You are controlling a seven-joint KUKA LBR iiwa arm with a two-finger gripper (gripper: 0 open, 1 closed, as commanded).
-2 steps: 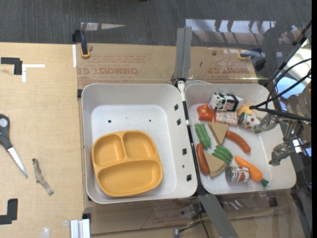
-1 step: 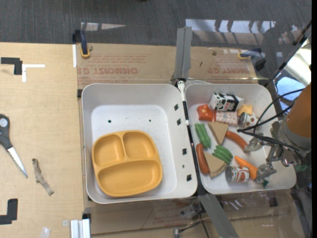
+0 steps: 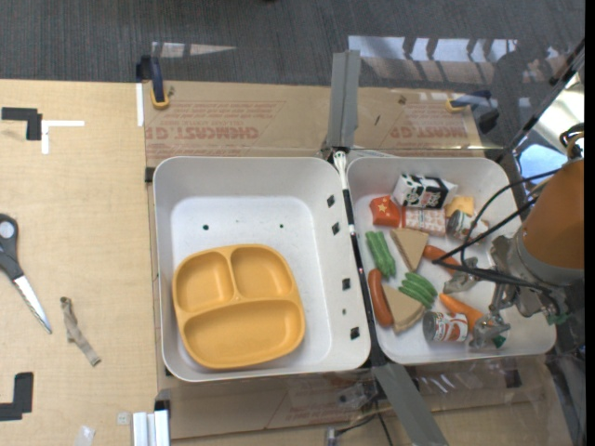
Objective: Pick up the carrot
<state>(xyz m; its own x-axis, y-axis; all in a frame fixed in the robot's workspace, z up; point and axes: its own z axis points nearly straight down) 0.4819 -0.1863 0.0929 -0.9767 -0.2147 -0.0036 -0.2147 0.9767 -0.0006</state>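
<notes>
Carrot [image 3: 460, 307] lies in the right bin [image 3: 521, 186], near its front right area, long axis slanting from upper left down to lower right; I cannot tell which end is the tip. My gripper [image 3: 495, 328] sits just to its right and slightly nearer the front, close beside the carrot's lower end; whether the two touch is unclear. Gripper state: cannot be determined. A can [image 3: 444, 328] lies just below the carrot. A green pod [image 3: 418, 289] rests to its upper left. The left bin [image 3: 177, 249] holds a yellow divided plate [image 3: 239, 305].
</notes>
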